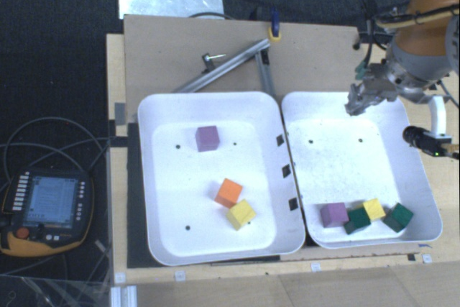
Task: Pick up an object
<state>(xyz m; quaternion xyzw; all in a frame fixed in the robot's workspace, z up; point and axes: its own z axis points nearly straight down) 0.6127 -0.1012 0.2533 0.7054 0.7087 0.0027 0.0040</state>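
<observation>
The left bin (154, 154) holds a purple cube (207, 138) near its back, an orange cube (228, 191) lower down and a yellow cube (241, 213) touching it. Along the front edge of the right bin (402, 147) lie a purple cube (333, 213), a dark green block (356, 220), a small yellow cube (373, 208) and another green block (397, 216). My gripper (357, 104) hangs over the right bin's back edge, far from all cubes, with nothing seen between its fingers.
A metal bar (223, 67) lies slanted on the board behind the left bin. A teach pendant (47, 212) with cables sits on the floor at left. Black clips (286, 170) mark the seam between the bins.
</observation>
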